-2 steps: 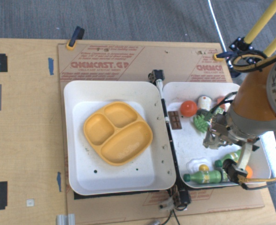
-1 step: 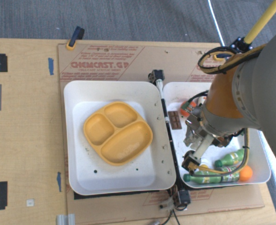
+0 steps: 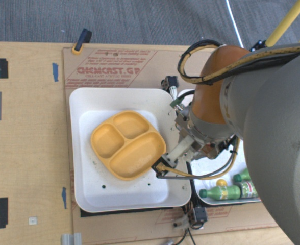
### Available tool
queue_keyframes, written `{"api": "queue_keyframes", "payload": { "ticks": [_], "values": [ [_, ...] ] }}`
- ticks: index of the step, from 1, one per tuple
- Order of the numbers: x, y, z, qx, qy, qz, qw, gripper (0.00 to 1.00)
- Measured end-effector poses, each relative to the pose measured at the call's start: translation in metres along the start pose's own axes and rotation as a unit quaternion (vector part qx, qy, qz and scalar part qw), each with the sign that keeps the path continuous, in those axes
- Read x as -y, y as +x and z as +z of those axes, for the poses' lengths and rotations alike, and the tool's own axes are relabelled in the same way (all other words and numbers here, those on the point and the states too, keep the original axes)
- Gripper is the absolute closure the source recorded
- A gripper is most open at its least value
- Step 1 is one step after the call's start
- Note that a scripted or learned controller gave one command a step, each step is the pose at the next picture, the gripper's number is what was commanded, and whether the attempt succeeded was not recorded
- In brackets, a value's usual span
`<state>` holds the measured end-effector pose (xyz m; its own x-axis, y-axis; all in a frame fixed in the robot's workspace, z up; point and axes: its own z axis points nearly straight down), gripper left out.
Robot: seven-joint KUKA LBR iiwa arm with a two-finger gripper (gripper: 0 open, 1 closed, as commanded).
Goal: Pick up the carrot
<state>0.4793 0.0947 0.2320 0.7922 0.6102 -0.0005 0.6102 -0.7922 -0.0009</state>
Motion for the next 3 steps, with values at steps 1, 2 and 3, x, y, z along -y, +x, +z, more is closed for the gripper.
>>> {"api": "queue_keyframes", "payload": {
  "ticks": [1,2,3],
  "values": [
    [0.043,0.032,0.047,0.002,0.002,0.036,0.9994,1.00],
    [0.033,0.026,-0.040,0.000,0.000,0.087,0.9962,1.00],
    [0.023,0.017,0.089,0.001,0.001,0.048,0.9988,1.00]
  ]
}}
